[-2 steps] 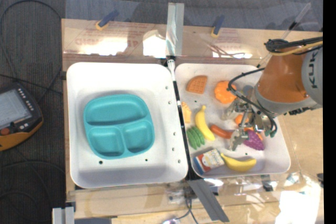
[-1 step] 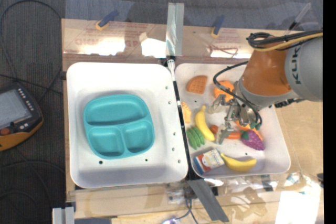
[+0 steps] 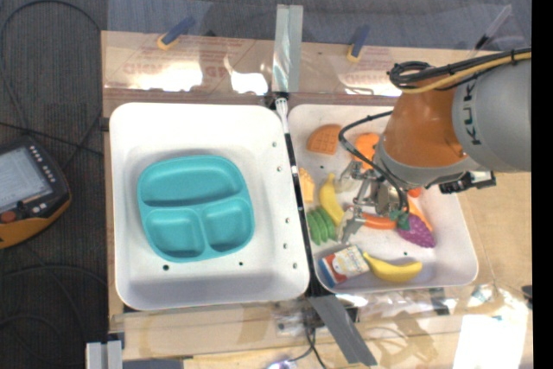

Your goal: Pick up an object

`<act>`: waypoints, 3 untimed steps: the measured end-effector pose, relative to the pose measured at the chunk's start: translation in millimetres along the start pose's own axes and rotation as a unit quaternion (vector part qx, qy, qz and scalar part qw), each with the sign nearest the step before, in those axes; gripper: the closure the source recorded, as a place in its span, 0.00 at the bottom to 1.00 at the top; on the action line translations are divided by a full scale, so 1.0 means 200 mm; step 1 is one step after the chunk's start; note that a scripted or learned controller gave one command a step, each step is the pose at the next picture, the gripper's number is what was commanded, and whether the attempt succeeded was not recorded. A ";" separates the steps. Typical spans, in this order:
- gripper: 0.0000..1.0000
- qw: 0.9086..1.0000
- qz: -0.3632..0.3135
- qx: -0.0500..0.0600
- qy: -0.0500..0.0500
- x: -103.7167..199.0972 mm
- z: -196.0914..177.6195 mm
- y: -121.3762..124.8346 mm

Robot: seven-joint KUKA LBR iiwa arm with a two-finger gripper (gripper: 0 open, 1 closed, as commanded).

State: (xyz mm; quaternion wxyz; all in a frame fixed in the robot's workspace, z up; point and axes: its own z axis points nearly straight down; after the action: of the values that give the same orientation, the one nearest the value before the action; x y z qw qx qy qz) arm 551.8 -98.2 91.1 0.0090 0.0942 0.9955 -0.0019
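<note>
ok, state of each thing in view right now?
gripper: low in right bin, over the toys
teal tray: flat in left bin
banana: lying free
carrot: lying under gripper
purple grapes: lying free
green pod: lying free

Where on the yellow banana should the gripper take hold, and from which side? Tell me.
Probably grip the banana across its thick middle, coming straight down from above. It lies flat near the right bin's front wall, its curve running left to right, so fingers closing front to back would span its narrow width. The small packet crowds its left end.
</note>
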 end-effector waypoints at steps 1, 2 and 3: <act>0.00 0.968 0.250 0.000 0.003 -0.41 0.01 0.02; 0.00 0.967 0.256 0.001 0.002 -0.14 0.01 0.02; 1.00 0.967 0.255 0.002 0.001 -0.14 -0.04 0.02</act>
State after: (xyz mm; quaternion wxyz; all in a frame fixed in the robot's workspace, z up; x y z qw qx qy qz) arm 580.2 -99.5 100.3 0.0081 0.3445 0.9388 -0.0011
